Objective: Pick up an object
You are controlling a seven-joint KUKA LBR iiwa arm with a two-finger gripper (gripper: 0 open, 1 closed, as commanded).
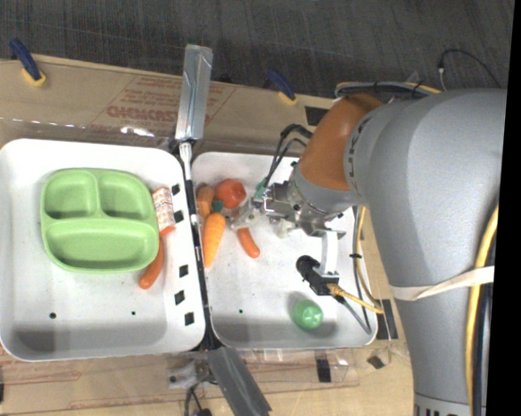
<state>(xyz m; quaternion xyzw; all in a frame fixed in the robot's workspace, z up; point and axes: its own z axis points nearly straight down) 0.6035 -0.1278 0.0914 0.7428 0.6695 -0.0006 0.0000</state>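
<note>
Now the gripper point(259, 201) is lowered into the right bin point(270, 323).
How far it is opened cannot be told; the tomato point(230, 192) and 2 carrots point(214, 231) lie just beside it, within reach.

We found two bins side by side on the bench, the left bin point(12, 319) and the right bin point(261, 332) meeting along a shared divider. In the left bin a sectioned plate point(100, 218) lay toward its far left, with a small packet point(163, 206) touching the plate's right edge and a sausage-shaped piece point(152, 271) just beside the plate's near right corner. In the right bin a carrot point(213, 235) lay along the divider, a tomato point(230, 193) behind it, and a smaller carrot point(248, 243) to its right. A round item point(306, 315) sat near that bin's near right corner. The gripper point(265, 203) hung over the bin's far middle, just right of the tomato.
</note>
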